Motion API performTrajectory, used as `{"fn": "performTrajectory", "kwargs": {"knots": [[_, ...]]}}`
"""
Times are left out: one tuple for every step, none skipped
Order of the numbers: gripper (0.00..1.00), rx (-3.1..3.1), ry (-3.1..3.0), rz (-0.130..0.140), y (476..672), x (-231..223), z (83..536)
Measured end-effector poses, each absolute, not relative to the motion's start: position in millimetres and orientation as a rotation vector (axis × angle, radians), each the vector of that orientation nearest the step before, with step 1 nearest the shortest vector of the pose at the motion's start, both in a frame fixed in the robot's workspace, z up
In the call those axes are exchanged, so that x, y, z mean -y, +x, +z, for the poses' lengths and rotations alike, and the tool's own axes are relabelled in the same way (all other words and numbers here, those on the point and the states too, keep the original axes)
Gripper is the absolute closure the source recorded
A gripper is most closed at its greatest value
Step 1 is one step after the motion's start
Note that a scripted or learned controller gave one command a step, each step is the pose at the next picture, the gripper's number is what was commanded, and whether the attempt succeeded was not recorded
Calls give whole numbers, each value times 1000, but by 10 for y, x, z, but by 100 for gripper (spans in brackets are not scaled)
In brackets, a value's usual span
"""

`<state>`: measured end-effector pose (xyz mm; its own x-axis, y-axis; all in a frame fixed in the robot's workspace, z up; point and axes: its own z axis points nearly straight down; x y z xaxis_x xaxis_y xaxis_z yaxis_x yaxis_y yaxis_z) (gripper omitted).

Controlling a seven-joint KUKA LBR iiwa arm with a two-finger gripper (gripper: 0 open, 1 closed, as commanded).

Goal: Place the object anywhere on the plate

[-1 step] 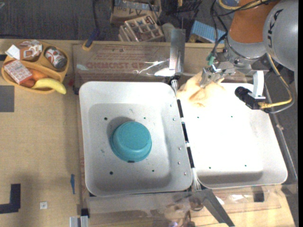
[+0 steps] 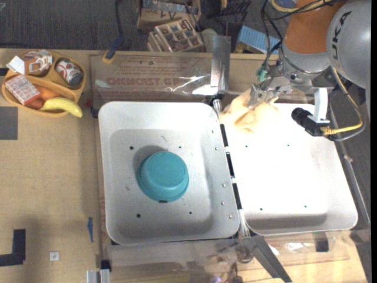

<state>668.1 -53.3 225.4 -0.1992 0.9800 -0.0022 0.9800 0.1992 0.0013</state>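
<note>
A round teal plate (image 2: 164, 175) lies in the middle of the left white bin (image 2: 118, 134). My gripper (image 2: 260, 101) hangs over the far left corner of the right white bin (image 2: 294, 181), below the orange-banded wrist. A pale yellow, soft-looking object (image 2: 244, 114) sits between its fingertips and droops down-left from them, blurred. The gripper is shut on its upper end. The object hangs close to the divide between the two bins, well to the upper right of the plate.
A yellow tray (image 2: 23, 96) with a banana and packets rests on the bench at far left. A black cable clamp (image 2: 307, 121) and cables stick out over the right bin's far edge. Boxes and clutter lie behind the bins.
</note>
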Motion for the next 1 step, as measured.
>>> {"fn": "performTrajectory", "kwargs": {"knots": [[100,-2778,1466,1,6580,-24,2204]]}}
